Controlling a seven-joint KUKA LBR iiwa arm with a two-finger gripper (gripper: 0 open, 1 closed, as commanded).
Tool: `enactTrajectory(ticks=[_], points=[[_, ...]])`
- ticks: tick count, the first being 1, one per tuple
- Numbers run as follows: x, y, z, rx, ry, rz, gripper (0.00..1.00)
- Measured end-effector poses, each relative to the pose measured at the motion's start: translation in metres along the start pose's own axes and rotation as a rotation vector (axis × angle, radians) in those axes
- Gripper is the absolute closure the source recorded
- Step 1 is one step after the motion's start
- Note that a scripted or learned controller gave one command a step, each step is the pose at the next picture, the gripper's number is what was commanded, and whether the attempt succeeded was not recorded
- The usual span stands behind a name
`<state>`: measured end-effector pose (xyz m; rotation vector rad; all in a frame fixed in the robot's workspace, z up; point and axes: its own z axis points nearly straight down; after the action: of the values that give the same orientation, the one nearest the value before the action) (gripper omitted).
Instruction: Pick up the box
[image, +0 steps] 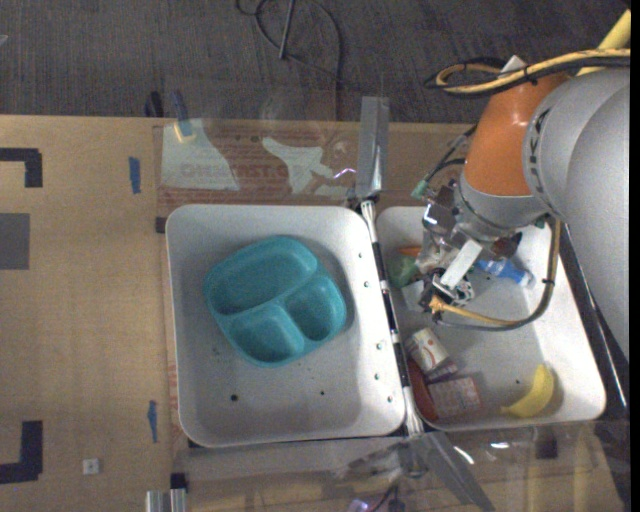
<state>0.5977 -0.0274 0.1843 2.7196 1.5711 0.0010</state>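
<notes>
The box (456, 394) is small and flat with a reddish-brown printed face. It lies near the front edge of the right bin (580, 345), partly resting on a red object (421, 398). My gripper (437, 252) hangs over the far left part of that bin, well behind the box and apart from it. Nothing shows between the gripper and the box except a small white cup-like container (428, 347).
The right bin also holds a banana (534, 391) at the front right, a blue and white bottle (502, 271) and a green and orange item (405, 266) by the left wall. A teal divided plate (276, 298) lies in the left bin (200, 390).
</notes>
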Motion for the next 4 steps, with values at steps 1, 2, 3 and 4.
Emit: enactTrajectory(ticks=[1, 2, 3, 4], points=[[-0.045, 0.045, 0.058, -0.025, 0.010, -0.244, 1.00], [-0.075, 0.049, 0.093, -0.001, 0.000, -0.297, 1.00], [-0.075, 0.049, 0.094, 0.000, 0.000, -0.296, 0.00], [-0.115, 0.013, 0.096, -0.008, 0.003, -0.138, 0.00]])
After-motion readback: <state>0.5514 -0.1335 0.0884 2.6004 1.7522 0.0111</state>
